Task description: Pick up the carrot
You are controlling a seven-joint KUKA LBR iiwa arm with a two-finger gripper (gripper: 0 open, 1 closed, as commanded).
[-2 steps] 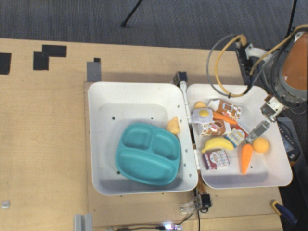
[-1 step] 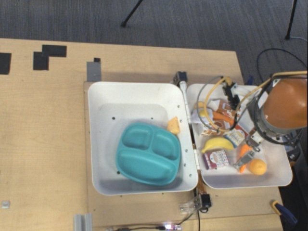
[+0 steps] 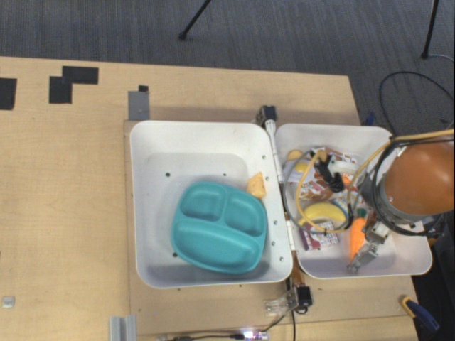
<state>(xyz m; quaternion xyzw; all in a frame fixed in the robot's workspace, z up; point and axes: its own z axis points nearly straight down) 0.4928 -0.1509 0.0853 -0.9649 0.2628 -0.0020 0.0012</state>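
The gripper point(image 3: 364, 251) is hovering in the right bin point(image 3: 409, 267), touching the carrot point(image 3: 355, 236) (fingers' state: cannot tell); teal tray point(image 3: 220, 227) is sitting leftward.

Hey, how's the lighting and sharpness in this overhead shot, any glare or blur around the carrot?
Camera view: even, soft lighting; bright white bins with no harsh glare; faint shadow under the teal tray; carrot small and slightly soft beside the gripper; right-bin clutter hard to resolve.
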